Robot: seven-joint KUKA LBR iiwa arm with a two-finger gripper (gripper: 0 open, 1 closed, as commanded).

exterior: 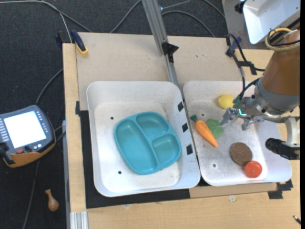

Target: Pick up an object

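Observation:
The right bin (217,173) holds a yellow lemon (225,100), an orange carrot (206,132) with a green top (214,127), a brown round disc (240,152) and a small red tomato (253,169). My gripper (237,121) hangs over the upper middle of this bin, just below and right of the lemon and right of the carrot's green top. Its fingers stand apart, open, with nothing between them. The brown disc lies a little below the gripper.
The left bin (102,128) holds a teal divided plate (147,142). A metal post (159,27) rises at the back between the bins. Clamps and cables sit near the bench's back corners. A teach pendant (24,132) lies off the bench at left.

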